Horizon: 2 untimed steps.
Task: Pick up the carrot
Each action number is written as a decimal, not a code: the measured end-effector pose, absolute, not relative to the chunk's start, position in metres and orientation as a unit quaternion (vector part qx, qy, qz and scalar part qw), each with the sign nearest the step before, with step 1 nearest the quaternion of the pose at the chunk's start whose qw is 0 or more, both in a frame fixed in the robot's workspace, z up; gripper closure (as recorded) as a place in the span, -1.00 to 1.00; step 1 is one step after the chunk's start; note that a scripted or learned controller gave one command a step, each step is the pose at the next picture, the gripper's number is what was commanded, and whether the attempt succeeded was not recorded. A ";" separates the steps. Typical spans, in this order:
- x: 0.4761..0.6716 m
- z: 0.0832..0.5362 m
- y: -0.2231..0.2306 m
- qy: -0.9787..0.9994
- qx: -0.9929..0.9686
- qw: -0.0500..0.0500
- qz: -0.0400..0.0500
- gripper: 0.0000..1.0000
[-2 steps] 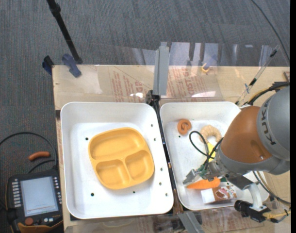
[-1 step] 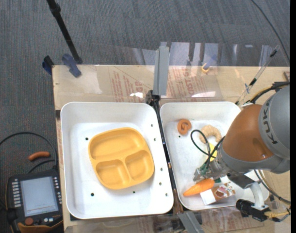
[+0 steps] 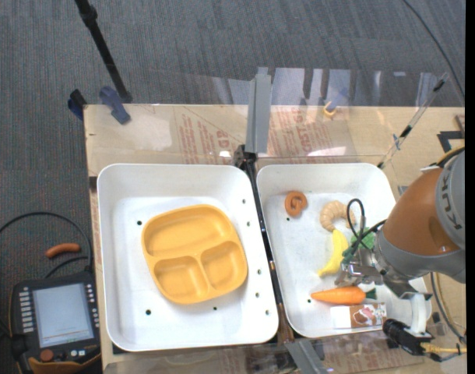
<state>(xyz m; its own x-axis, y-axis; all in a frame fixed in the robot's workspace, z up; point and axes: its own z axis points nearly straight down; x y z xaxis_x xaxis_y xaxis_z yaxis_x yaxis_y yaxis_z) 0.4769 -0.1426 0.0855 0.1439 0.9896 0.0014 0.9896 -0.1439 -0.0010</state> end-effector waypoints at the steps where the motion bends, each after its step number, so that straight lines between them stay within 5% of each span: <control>1: 0.499 0.084 -0.124 -0.523 -0.852 0.003 0.003 1.00; 2: 0.568 0.084 -0.119 -0.318 -0.948 0.002 0.004 1.00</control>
